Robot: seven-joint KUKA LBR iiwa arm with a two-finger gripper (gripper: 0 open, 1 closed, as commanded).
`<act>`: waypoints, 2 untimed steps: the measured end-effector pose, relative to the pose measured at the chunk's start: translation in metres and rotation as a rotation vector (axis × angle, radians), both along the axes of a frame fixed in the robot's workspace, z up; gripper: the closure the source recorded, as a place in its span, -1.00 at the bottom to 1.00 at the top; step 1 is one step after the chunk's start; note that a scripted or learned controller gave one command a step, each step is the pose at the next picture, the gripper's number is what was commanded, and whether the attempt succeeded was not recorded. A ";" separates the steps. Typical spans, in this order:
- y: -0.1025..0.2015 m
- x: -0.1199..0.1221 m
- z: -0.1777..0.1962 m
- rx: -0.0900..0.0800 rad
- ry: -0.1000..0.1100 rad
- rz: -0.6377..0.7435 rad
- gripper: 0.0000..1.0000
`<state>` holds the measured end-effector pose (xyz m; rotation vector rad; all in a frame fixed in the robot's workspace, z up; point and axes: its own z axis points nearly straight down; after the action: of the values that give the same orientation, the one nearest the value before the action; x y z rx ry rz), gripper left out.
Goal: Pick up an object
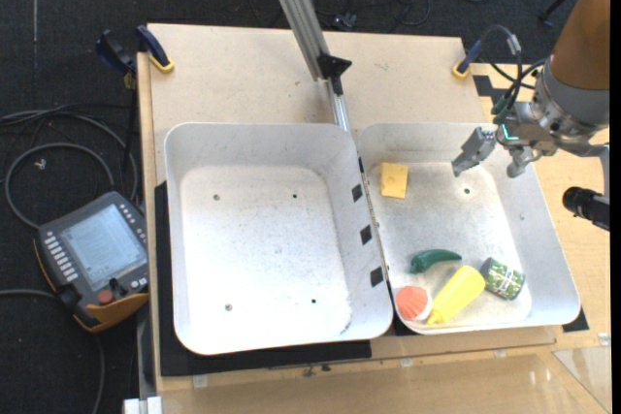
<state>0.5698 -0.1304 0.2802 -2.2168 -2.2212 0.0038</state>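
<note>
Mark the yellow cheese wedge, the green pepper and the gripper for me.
yellow cheese wedge point(394, 180), camera view, centre of its top face
green pepper point(434, 259), camera view, middle of its body
gripper point(495, 158), camera view, midway between fingertips

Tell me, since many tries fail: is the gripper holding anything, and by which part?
Nothing is held. The gripper hangs open over the right bin, with nothing between its fingers.

Right bin point(543, 238) holds five objects: a flat yellow square point(394, 179) near its far left corner; along its near edge, a red-orange ball point(413, 302), yellow cylinder point(456, 294), green curved piece point(434, 259), green patterned can point(504, 278).
</note>
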 end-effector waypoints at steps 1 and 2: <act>0.000 0.001 0.002 -0.001 -0.004 -0.001 -1.00; 0.001 0.000 -0.063 0.000 0.003 -0.003 -1.00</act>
<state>0.5700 -0.1297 0.2177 -2.2181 -2.2167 0.0069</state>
